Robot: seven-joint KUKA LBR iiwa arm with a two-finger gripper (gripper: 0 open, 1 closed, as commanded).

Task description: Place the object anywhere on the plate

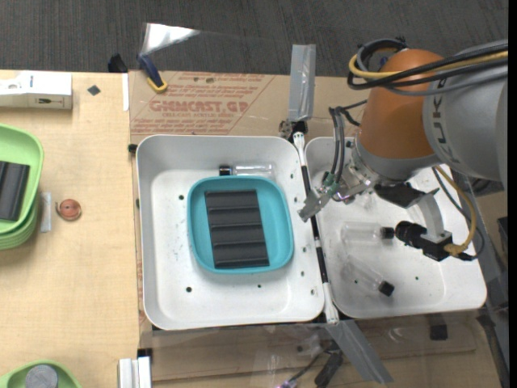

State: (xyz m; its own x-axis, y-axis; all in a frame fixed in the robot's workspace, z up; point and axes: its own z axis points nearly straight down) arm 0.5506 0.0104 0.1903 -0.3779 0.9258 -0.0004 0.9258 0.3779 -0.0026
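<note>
My pincer (313,206) hangs over the rim between the bins; its state I cannot tell. Teal plate (241,225) sits mid left bin (161,241). Clear marker (245,170) lies at the plate's twelve o'clock, just beside it.

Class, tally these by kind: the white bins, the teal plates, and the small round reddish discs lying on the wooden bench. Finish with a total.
White bins: 2 (left bin, right bin)
Teal plate: 1
Reddish disc: 1
Total: 4
</note>
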